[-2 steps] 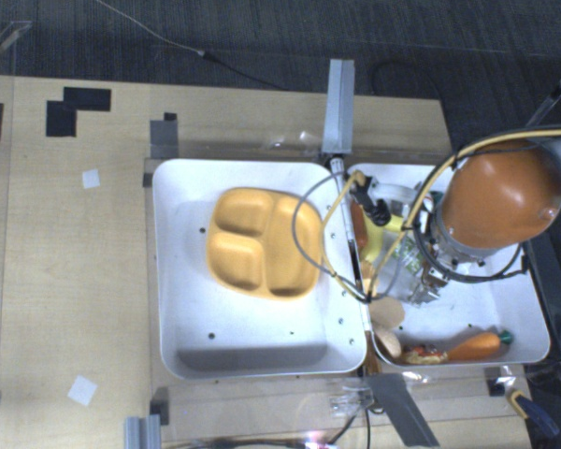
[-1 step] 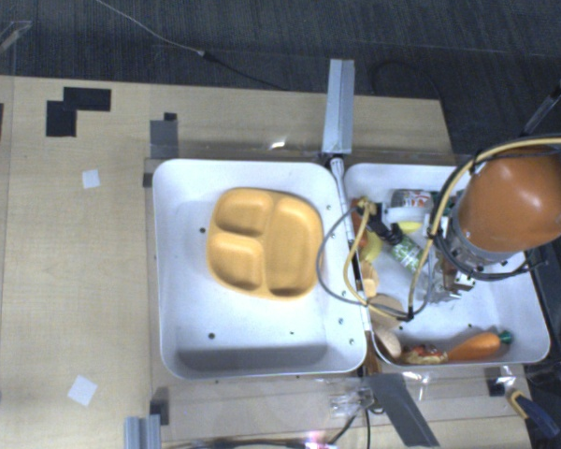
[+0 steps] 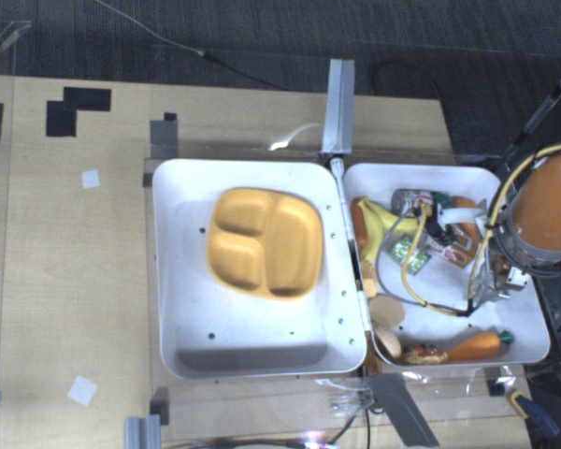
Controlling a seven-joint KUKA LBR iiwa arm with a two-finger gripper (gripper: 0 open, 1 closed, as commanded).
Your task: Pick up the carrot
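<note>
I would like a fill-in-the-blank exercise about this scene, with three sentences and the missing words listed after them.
1. The yellow plastic tray with three compartments lies in the ____ white bin.
2. The orange carrot with a green top lies along the ____ wall of the right white bin.
3. The yellow banana lies in the same bin as the carrot, near that bin's ____ wall.

Missing words: left; near; left

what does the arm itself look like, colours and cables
The arm shows a large rounded orange band over grey and black wrist parts. Yellow and black cables loop from it across the right bin, and a yellow cable arcs over the orange band. Small white and metallic fittings sit below the band.
</note>
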